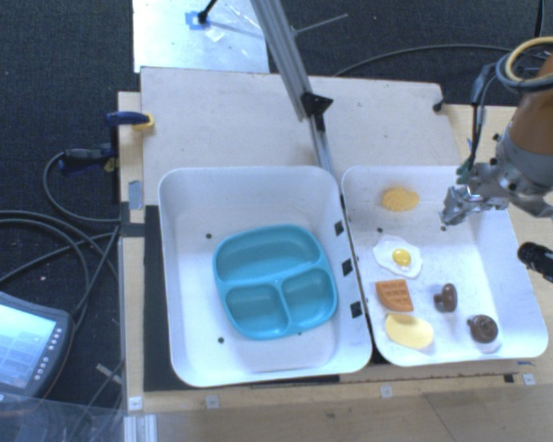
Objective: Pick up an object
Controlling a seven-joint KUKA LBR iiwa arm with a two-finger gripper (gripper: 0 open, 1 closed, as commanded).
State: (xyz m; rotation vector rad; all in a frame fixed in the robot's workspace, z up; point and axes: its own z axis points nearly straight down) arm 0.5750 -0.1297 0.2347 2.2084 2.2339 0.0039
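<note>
The right bin (pixel 511 247) holds several toy foods: a round orange cookie (pixel 400 199), a fried egg (pixel 398 258), an orange waffle square (pixel 394 295), a yellow oval piece (pixel 409 331), a small brown piece (pixel 445 297) and a brown swirl (pixel 483 329). My gripper (pixel 453 208) hangs over the upper part of the right bin, to the right of the cookie and apart from it. Nothing shows between its fingers.
The left bin (pixel 180 247) holds a blue three-compartment tray (pixel 275 280). A grey metal pole (pixel 290 53) slants across the bench down to the gap between the bins. Cables and a teach pendant (pixel 18 343) lie on the floor at left.
</note>
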